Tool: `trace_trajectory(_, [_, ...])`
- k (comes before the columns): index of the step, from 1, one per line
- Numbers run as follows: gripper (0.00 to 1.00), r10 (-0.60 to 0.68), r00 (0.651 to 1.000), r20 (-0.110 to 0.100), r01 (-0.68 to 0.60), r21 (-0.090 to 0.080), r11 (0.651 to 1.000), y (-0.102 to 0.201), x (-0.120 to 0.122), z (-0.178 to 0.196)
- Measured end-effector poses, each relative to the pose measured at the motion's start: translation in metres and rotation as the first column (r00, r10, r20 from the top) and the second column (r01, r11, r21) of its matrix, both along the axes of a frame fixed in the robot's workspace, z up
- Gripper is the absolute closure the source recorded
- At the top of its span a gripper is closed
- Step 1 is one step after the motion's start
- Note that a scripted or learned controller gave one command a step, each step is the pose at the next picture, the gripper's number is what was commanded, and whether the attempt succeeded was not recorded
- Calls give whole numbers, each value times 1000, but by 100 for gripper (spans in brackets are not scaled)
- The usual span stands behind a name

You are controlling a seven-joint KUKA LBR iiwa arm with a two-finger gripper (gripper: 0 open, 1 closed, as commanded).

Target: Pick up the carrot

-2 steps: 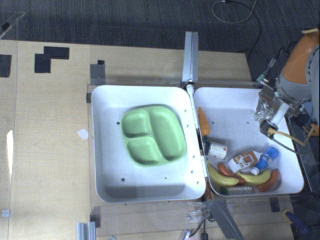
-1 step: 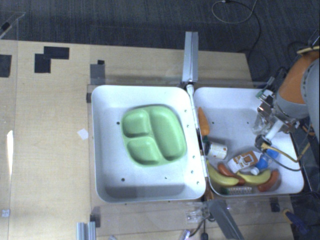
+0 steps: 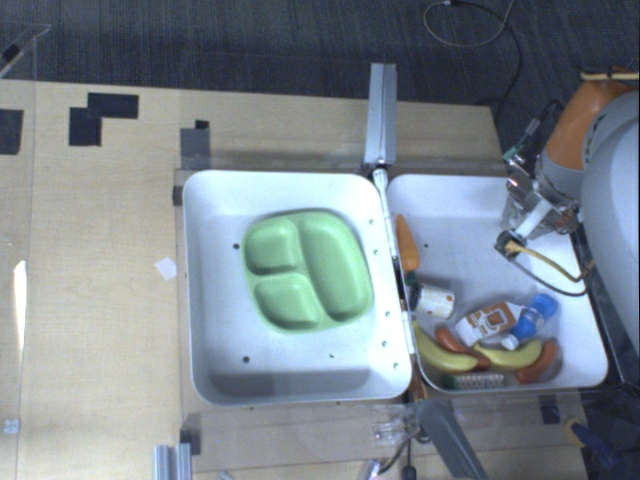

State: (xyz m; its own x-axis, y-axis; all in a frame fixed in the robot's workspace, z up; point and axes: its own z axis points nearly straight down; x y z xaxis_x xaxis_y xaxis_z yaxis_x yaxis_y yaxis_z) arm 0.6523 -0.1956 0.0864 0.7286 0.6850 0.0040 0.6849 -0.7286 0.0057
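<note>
Carrot (image 3: 406, 245) is the thing to grab, and I think the grab has not started yet. The gripper (image 3: 522, 213) hangs over the right side of the right bin (image 3: 470, 208). I cannot tell if it is spread apart or closed up.

The carrot lies well away from it, across the bin. It is long and orange and rests right beside the left wall. Just below it sits a small white tub (image 3: 432, 301). Lower down are a banana (image 3: 447, 354) and a bottle with a blue cap (image 3: 530, 318). The left bin (image 3: 215, 298) holds a green tray (image 3: 305, 268).

Next, I think, the arm must go across to the carrot, line up over its thin middle, and come down. The wall is very close, so it could bump.
</note>
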Motion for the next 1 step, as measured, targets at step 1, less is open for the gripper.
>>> trace_trajectory(1, [100, 10, 1000, 2, -10, -2, 1000, 2, 2, 10])
